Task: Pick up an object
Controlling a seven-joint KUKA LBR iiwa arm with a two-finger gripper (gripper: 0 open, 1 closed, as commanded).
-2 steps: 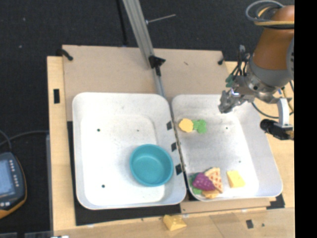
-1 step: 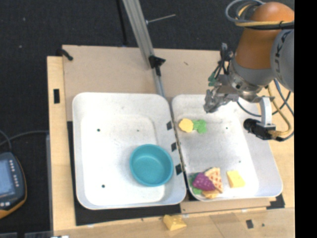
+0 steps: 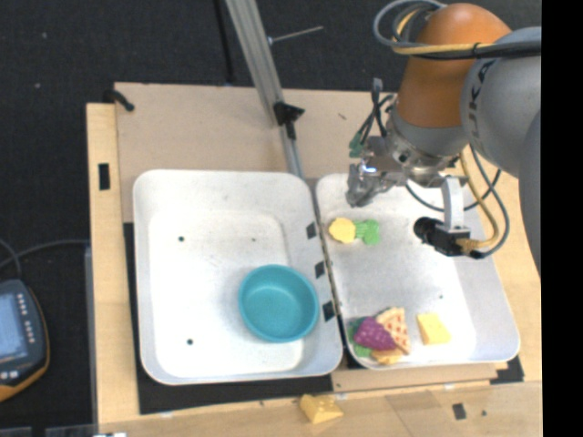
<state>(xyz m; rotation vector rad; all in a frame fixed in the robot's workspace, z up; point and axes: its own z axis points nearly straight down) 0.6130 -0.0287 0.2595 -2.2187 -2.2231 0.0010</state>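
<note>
Light wooden bench filled most of the frame, dark floor around it. Grey KUKA arm with orange band came in from upper right, wrist over the top edge of the right bin. Two shallow white plastic bins sat side by side: left bin centre-left, right bin centre-right, inner rims touching or nearly so. Grey metal pole slanted from top centre down to the gap between the bins. Round teal plastic bowl sat in the left bin, lower right part, upright. Small two-finger metal gripper hung at the upper left corner of the right bin, just above the yellow-and-green toy; cannot tell how far open it was, nothing visibly in its grasp. Dark handheld screen device at the lower left edge of the frame, off the bench. Pile of toy food in the right bin's lower left corner: purple grape-like piece touching an orange waffle-like wedge. Yellow block just right of that pile. Small yellow round toy touching a green leafy piece, upper left of the right bin, just below the gripper. Yellow wedge lay on the bench below the bins, bottom centre.
</note>
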